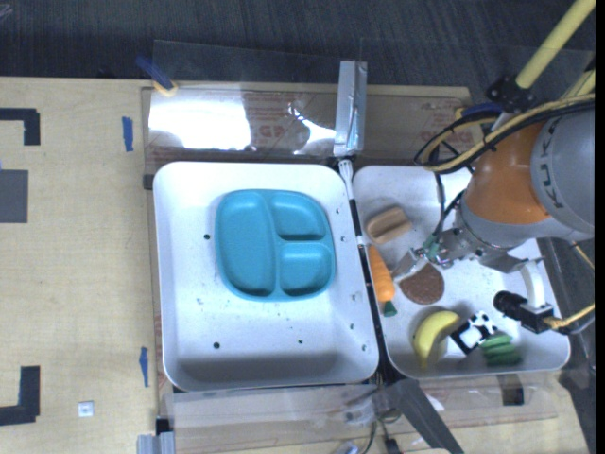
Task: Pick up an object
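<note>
Hovering gripper, grip unclear | beside: brown disc, carrot, bread | near: banana

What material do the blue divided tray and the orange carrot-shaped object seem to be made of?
Blue divided tray: likely moulded plastic, matte to slightly glossy; uniform colour, rounded compartment edges. Orange carrot-shaped object: probably plastic toy food; its flat, even orange suggests it, though it is too small to be sure.
</note>
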Robot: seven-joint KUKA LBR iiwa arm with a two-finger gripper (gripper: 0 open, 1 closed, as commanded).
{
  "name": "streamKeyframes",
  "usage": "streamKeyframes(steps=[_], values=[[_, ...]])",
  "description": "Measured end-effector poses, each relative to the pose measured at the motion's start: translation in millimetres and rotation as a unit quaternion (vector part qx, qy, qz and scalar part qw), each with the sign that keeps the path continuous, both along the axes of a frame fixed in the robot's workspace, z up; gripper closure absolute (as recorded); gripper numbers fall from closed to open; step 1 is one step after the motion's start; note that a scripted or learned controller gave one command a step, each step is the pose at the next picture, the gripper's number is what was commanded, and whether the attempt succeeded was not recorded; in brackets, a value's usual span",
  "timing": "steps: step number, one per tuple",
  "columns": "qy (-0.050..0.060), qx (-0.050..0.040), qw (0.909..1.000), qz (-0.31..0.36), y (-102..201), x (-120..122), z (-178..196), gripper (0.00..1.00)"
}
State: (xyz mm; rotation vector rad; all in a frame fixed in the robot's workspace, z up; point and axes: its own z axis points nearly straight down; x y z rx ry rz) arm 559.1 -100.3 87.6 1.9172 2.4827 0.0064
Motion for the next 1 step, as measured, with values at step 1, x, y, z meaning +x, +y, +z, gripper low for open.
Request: streamKeyframes(steps=[1], values=[[-0.003,-0.0003,1.0,-0.002,-1.2,1.6,11.3,1.0]])
